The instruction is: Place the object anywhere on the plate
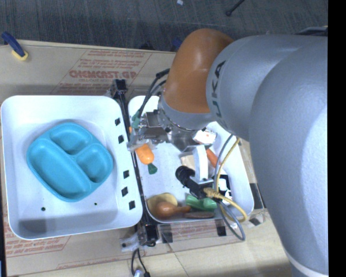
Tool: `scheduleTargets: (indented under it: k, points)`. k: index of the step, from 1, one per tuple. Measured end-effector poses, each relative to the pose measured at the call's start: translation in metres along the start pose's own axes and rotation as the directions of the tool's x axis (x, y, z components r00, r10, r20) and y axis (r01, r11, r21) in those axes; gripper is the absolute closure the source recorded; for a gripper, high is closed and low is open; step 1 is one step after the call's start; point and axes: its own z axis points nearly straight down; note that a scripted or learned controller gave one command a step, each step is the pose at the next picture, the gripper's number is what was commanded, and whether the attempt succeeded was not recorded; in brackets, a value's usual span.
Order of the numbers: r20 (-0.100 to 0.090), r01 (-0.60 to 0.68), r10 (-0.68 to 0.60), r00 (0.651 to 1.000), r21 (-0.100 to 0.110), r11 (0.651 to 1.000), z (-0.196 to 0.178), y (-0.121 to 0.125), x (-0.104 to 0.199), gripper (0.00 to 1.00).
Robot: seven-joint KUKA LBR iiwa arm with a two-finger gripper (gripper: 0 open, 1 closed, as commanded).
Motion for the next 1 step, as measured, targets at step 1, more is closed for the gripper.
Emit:
scheduleTargets:
  k: [1]
  points:
    - [0.003,-0.005,0.005,1.000,0.003,1.000,0.0009,-0.0008,-0.0039,0.00]
